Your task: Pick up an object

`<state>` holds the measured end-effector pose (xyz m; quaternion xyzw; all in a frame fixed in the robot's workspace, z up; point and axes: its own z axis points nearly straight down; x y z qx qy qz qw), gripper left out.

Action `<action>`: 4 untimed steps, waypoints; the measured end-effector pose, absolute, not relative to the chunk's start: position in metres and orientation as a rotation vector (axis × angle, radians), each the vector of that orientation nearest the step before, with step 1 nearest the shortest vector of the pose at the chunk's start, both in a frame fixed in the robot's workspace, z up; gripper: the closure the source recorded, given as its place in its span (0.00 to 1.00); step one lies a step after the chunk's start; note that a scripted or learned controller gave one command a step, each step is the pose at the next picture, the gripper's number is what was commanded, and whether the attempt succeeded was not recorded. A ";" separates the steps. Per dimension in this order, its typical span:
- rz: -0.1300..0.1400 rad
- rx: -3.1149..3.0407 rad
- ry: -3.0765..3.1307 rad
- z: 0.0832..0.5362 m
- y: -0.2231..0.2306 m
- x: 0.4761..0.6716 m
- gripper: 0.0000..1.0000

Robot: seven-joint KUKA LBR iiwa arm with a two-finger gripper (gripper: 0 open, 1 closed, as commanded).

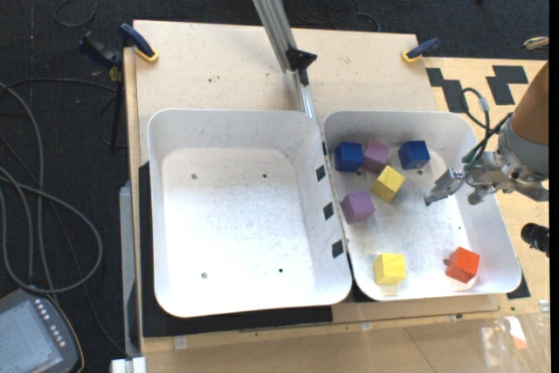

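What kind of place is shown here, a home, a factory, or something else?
Probably a robotics lab test bench. Two shallow white plastic bins sit on a pale wooden board fixed with clamps, small coloured cubes lie in the right bin, and loose cables cross the dark floor.

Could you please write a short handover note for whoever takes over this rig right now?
End effector: over the right bin, right of the cubes, nothing between its fingers.
Cubes, all in the right bin: two blue, two purple, two yellow, one orange near the front right corner.
Done: nothing picked yet.
Left: choose a cube, descend, grasp, lift.
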<state>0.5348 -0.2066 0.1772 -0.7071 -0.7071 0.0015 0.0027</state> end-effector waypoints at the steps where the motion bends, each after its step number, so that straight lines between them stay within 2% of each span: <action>1: 0.005 -2.218 -2.216 0.113 -0.204 0.530 0.00; 2: 0.002 -2.222 -2.220 0.094 -0.204 0.530 0.00; 3: -0.002 -2.224 -2.223 0.106 -0.204 0.531 1.00; 4: -0.004 -2.225 -2.228 0.168 -0.210 0.533 1.00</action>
